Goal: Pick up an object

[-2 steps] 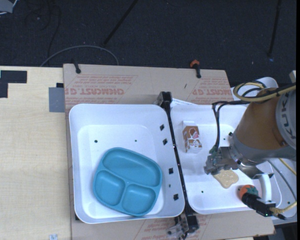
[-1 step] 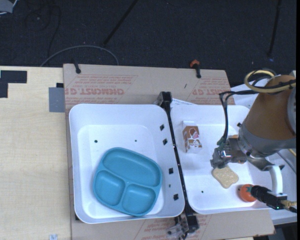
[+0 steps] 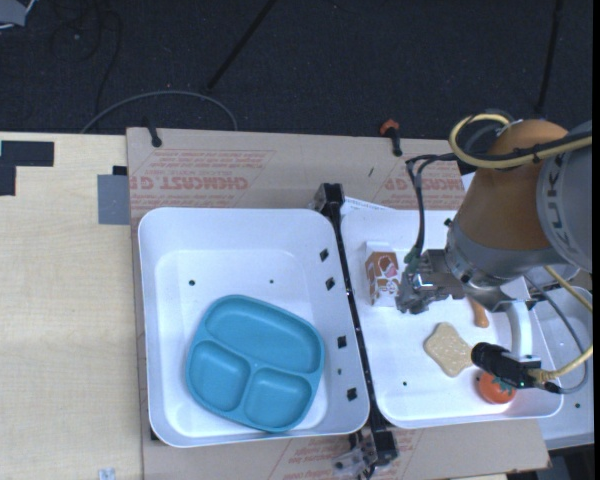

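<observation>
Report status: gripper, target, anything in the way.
Gripper low in right bin, fingers unreadable. Nearest: small brown-and-white box, just left of it. Toast-shaped piece and orange item farther off. Blue divided plate in left bin.

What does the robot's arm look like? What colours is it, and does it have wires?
The arm is grey, with a big orange band above the wrist. A yellowish cable loops over the top, and black wires run down to the gripper, which is small, dark and metallic.
</observation>
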{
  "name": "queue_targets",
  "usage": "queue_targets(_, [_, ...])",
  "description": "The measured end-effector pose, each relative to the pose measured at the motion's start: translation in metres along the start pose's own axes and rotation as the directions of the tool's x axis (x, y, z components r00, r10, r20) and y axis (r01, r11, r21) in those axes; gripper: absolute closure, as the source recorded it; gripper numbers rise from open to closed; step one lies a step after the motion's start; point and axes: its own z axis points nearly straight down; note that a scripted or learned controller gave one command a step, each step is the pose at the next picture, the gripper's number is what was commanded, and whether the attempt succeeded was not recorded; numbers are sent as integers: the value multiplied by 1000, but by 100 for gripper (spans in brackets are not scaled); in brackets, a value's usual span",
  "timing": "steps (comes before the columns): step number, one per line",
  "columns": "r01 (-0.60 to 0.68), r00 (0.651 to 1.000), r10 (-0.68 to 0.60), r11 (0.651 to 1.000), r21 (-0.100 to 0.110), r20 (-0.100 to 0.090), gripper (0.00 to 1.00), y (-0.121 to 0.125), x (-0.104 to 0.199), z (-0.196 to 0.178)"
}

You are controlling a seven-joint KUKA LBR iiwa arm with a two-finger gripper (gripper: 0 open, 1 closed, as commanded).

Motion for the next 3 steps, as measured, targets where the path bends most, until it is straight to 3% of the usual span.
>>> queue_targets(2, [1,1000,-1,1000,1,0,100,63,101,2])
queue_targets(3, [0,1000,0,1000,-2,1,100,91,151,-18])
